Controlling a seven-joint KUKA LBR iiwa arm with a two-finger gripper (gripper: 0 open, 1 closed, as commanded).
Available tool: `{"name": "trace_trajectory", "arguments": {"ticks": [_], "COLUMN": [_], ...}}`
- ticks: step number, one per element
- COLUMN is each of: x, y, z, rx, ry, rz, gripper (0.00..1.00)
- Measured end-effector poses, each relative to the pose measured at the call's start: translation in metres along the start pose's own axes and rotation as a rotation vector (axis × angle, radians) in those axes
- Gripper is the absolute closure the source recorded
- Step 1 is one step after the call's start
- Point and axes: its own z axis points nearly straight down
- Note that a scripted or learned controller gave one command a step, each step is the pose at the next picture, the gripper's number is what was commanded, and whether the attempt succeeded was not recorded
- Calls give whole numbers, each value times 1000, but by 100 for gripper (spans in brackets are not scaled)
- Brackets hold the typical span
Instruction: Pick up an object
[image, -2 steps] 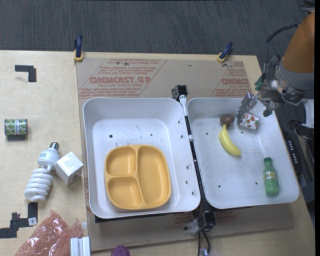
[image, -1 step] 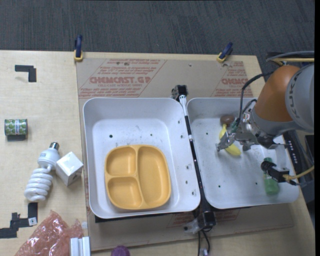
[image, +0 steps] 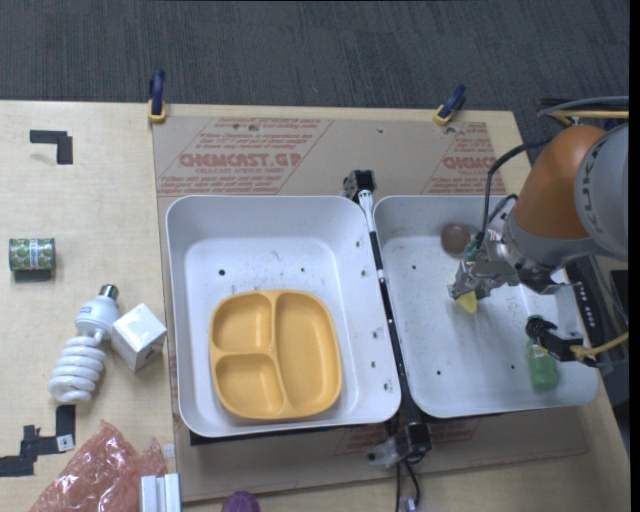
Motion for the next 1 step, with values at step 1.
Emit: {"name": "trace_trajectory", "arguments": {"ticks": [1], "x": [76], "y": [-66], "z": [-90], "rx": [2], "ry": [1], "rz": [-4], "gripper": [100]}}
